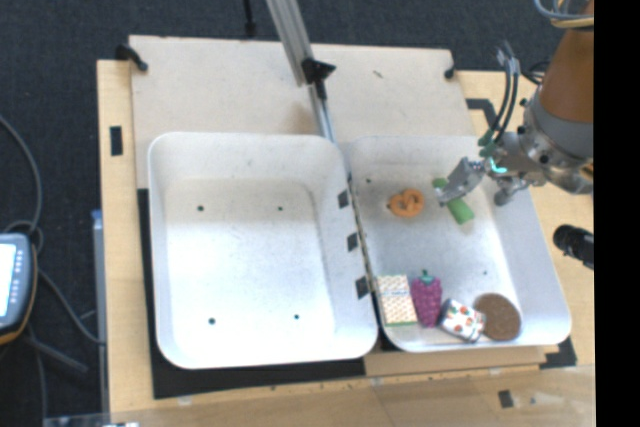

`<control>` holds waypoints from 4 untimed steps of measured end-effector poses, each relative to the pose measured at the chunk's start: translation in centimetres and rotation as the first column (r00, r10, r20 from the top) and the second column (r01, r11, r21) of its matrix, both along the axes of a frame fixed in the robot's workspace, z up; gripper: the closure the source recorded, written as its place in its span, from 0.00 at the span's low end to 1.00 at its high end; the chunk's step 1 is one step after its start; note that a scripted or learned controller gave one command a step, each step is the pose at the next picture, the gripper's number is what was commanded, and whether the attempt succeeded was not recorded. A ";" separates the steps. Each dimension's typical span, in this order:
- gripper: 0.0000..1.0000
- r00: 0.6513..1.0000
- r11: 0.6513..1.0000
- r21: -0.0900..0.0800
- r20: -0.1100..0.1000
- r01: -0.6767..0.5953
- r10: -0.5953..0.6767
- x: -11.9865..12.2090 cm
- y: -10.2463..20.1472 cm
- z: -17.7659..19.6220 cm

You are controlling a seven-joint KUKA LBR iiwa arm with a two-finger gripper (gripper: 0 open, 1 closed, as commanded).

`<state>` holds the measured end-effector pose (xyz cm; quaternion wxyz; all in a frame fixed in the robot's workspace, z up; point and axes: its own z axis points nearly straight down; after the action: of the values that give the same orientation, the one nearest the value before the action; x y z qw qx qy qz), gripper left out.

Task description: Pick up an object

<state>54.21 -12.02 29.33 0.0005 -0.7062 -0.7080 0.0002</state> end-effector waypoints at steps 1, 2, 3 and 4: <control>0.00 1.000 1.000 0.000 0.004 0.001 -0.001 0.1 0.0 0.2; 0.00 1.000 1.000 -0.002 -0.003 0.007 -0.007 0.6 0.5 -5.6; 0.00 1.000 1.000 -0.002 -0.003 0.005 -0.005 1.6 0.2 -11.1; 0.00 1.000 1.000 -0.002 -0.004 0.007 -0.007 2.0 0.5 -17.1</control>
<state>56.24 -11.50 12.23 0.0011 -0.7086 -0.7056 0.0022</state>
